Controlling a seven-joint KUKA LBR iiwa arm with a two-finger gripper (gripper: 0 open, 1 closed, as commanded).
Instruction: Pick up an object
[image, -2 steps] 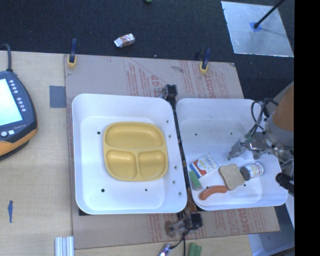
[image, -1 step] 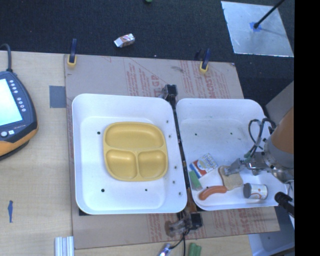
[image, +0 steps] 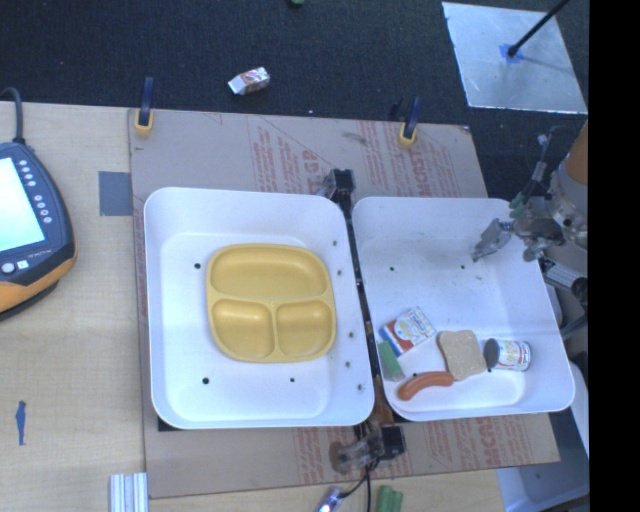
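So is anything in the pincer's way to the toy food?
Nothing visible blocks it. The pincer hangs over bare floor of the right bin; the bread slice, sausage and can lie uncovered nearer the bin's front.

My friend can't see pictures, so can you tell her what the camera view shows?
A robot gripper hangs over the right white bin, away from the toy sausage, bread slice, small can and little carton at its near end. The left bin holds a yellow divided plate.
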